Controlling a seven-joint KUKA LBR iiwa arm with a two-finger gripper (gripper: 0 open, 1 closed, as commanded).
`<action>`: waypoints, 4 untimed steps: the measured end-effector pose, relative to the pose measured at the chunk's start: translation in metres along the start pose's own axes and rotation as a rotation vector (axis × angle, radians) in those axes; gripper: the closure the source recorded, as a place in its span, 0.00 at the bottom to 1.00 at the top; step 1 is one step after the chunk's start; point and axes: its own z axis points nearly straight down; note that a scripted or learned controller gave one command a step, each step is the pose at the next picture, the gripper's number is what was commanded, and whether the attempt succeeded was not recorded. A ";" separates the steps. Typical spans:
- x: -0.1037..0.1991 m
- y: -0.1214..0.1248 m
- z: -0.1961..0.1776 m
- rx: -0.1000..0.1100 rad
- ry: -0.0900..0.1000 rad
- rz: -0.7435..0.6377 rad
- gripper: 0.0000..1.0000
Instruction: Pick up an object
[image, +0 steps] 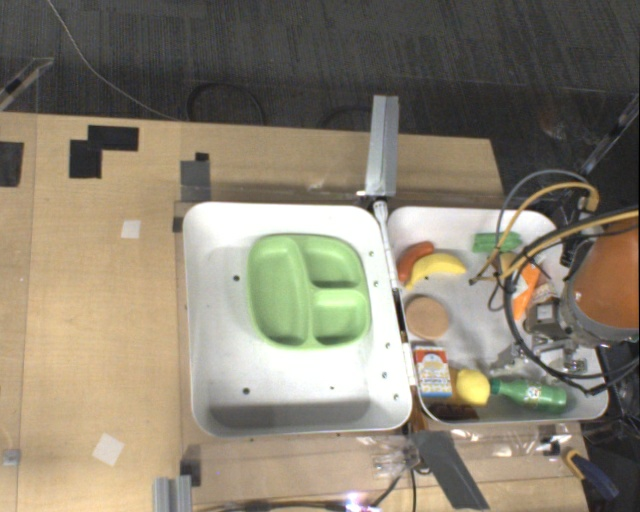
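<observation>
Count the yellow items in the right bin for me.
2. A banana lies near the right bin's upper left, beside a red item. A lemon sits near the front edge, against the green bottle. The arm may hide more.

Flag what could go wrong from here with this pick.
1. The right bin is crowded: the lemon, green bottle and carton lie close together, so a grasp may nudge neighbours or catch two things.
2. The gripper hangs just above the bottle, which is rounded and lying down; it could roll or slip out.
3. Loose cables near the wrist may snag.
</observation>
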 end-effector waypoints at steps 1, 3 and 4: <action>0.008 -0.002 0.001 -0.004 -0.007 -0.176 0.00; 0.007 -0.002 0.001 -0.002 -0.005 -0.379 0.00; -0.023 0.007 0.000 -0.005 0.001 -0.242 0.00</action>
